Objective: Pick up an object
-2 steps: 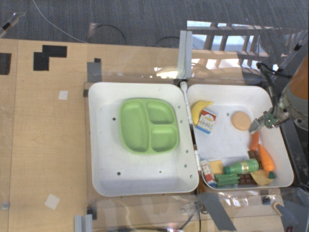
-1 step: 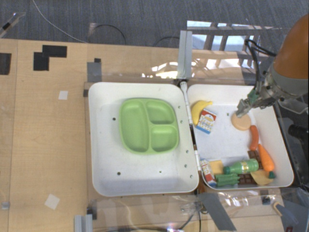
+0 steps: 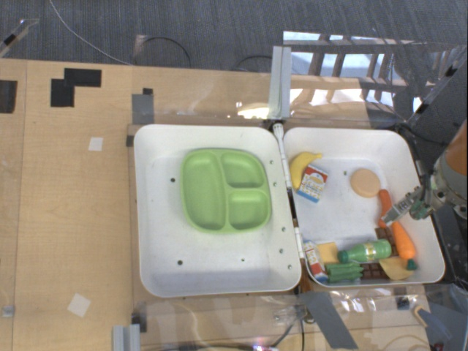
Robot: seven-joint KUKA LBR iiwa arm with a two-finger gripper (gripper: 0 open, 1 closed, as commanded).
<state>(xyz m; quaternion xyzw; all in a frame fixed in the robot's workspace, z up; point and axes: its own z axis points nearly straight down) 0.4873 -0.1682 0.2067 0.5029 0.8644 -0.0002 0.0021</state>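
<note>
We see the arm (image 3: 455, 168) at the right edge as a bulky grey body with rounded housings; a patch of orange shows on it above the wrist; below that the wrist turns pale grey with a teal-green tint; the gripper (image 3: 401, 210) ends in slim, light metallic fingers (image 3: 395, 212); darker grey, nearly black casing sits higher up the arm

A robotics lab is indicated: two white bins (image 3: 219, 284) are clamped to a plywood bench (image 3: 66, 218), black marker patches (image 3: 73, 85) are stuck at 10 o'clock, and a cable (image 3: 80, 31) is trailed over grey carpet (image 3: 183, 6).
</note>
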